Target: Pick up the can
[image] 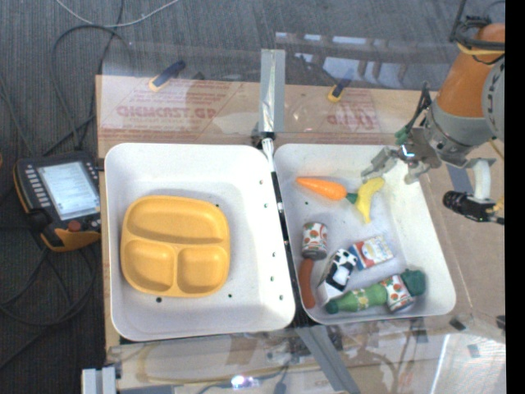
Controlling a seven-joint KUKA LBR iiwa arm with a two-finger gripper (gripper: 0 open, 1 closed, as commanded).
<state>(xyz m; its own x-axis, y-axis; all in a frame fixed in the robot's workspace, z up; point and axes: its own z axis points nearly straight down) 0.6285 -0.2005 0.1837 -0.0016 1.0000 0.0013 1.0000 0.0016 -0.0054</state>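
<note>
The can [314,239] stands upright in the right bin [426,220], close to that bin's left wall and about midway along it, its white label bearing a red picture. Just below the can lies a reddish sausage-shaped thing [306,281], running toward the bin's near edge. To the can's right sit a black-and-white carton [337,272] and a small box with red and blue print [372,252], touching each other. Along the near edge lies a green bottle [365,298], with a dark green lump [414,281] at the near right corner.

Toward the far edge lie a carrot [321,189] and a banana [369,195] — their ends almost meet.

The tool [399,163] hangs over the far right part of this bin, its two fingers spread apart with nothing between them — well apart from the can, just beside the banana's upper end.

The left bin [148,158] holds a yellow divided plate [175,245]. A teach pendant [59,197] lies beyond the tabletop's left edge.
</note>
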